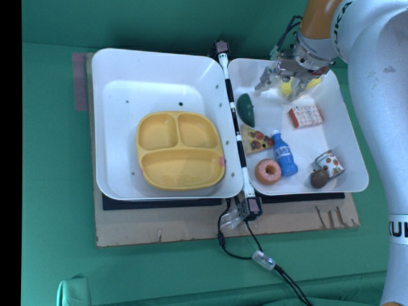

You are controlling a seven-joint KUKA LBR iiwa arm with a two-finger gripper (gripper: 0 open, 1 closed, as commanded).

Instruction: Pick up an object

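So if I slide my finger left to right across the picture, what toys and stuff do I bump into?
Yellow plate → green toy → pizza slice → donut → blue bottle → red box → spotted cup.

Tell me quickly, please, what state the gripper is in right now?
Gripper: above a yellow object at the right bin's far end; open or shut cannot be told.
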